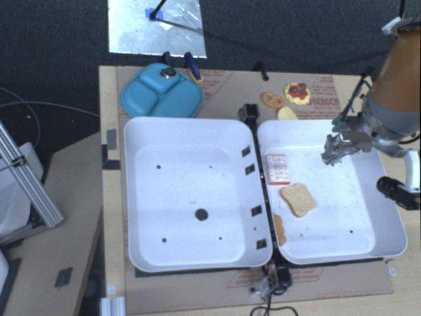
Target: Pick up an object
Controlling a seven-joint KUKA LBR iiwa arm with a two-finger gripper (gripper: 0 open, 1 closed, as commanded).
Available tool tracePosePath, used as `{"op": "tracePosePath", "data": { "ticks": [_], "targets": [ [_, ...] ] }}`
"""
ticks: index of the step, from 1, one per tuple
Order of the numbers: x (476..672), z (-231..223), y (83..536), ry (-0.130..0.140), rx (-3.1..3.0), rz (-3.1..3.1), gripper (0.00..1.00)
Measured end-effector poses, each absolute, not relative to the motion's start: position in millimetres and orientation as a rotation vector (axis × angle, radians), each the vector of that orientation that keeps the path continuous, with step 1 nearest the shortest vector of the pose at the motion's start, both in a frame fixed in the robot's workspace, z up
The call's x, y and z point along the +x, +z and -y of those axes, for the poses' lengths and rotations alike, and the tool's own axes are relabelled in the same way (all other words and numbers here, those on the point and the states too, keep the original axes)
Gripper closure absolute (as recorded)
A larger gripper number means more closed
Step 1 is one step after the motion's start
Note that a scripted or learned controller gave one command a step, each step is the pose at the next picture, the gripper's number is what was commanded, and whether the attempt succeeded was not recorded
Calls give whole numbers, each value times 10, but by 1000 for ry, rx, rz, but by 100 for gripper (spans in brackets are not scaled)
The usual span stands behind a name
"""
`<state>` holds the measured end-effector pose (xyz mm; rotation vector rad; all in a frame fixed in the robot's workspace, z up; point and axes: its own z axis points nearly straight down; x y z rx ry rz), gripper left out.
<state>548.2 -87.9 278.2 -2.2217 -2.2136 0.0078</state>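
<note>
Claw (333, 151) sits over the right bin (368, 242), toward its far-right area — finger state cannot be told, nothing visibly gripped. Toast slice (298, 199) lies near that bin's left wall; beside it, a red-printed label card (277, 168) — text unreadable.

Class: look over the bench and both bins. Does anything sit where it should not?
Yes. A small tan piece rests on the divide between the two bins, not inside either. Three toy foods lie on the cardboard behind the right bin, outside it.
</note>
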Motion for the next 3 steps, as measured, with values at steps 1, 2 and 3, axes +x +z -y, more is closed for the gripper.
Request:
{"op": "tracePosePath", "data": {
  "ticks": [1,2,3],
  "targets": [
    [5145,861,1789,9,-2216,2215,100],
    [5176,862,1845,-2,-2222,2222,0],
    [5543,848,918,3,-2215,2224,0]
  ]
}}
